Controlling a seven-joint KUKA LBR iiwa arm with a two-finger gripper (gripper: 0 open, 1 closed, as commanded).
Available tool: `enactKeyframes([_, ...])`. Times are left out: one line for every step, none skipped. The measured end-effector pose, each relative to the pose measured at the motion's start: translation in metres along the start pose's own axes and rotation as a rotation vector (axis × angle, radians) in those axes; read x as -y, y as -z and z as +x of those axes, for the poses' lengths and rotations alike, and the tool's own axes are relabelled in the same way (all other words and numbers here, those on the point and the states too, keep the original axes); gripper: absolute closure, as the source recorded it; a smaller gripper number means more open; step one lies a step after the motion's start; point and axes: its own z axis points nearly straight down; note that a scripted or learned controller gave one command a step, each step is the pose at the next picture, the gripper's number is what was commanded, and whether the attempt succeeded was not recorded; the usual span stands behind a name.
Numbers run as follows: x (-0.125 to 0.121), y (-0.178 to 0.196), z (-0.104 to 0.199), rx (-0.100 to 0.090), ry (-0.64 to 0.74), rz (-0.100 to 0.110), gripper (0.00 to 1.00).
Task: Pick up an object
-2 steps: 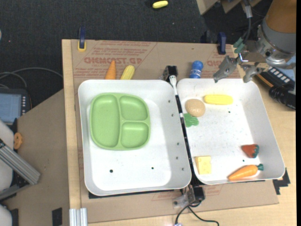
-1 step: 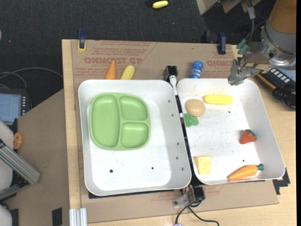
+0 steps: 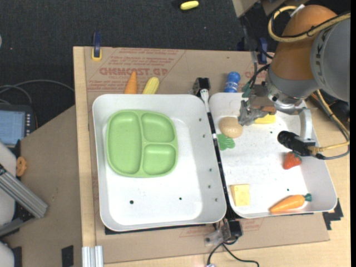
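Hiding part of a yellow item [image 3: 267, 118], the arm [image 3: 300, 49] overhangs it.

Robotics lab: robot arm [image 3: 311, 43] over a bench [image 3: 83, 149] bearing white bins [image 3: 105, 166], loose cables [image 3: 33, 85], dark carpet.

Red print runs across the brown sheet [image 3: 167, 65] that covers the surface, well to the left of the tool [image 3: 251, 114] and a little farther from the camera. The large line reads roughly "CHEMCAST GP", its first letters hard to make out. Smaller red lines stand above and below it, too small to read. Faint red marks also show along the sheet's near edge, unreadable. Nothing else carries legible text.
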Motion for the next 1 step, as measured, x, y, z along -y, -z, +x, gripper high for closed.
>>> enactKeyframes([0.0179, 0.0394, -0.0187, 0.003, -0.003, -0.017, 1.0])
